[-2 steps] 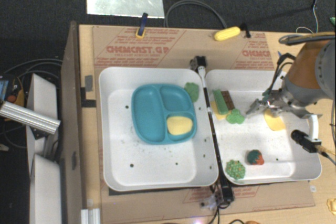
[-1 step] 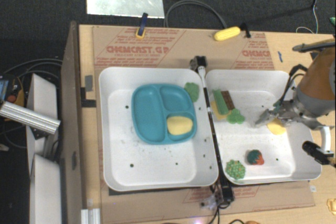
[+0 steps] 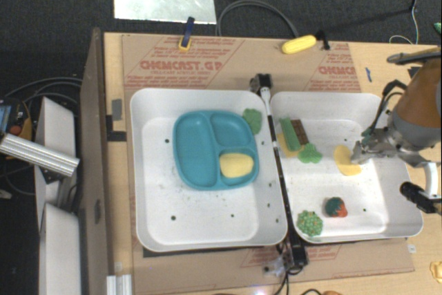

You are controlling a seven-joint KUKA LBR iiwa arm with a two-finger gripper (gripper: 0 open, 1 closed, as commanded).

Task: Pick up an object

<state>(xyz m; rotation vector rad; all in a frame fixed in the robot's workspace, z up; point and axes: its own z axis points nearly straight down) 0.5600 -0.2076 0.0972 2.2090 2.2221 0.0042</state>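
You saw the tool [image 3: 360, 150] at the right of the frame, low over the right bin [image 3: 397, 217]; whether its tips were spread or pressed together could not be told. The yellow piece [image 3: 344, 159], the likeliest target, lay touching or just left of and below the tool, a flat, smooth, plastic-looking wedge with its long axis slanting from upper left to lower right. Further left lay a knobbly green piece [image 3: 309, 154] beside a green-and-brown bar [image 3: 293, 133]. Toward the lower edge sat a rounded red-and-teal piece [image 3: 335, 206] and a bumpy green cluster [image 3: 310, 222]. The left bin [image 3: 155, 217] held a glossy blue divided plate [image 3: 197, 159] carrying a smooth yellow lump [image 3: 236, 165], with a green piece [image 3: 253, 119] at its upper right rim.
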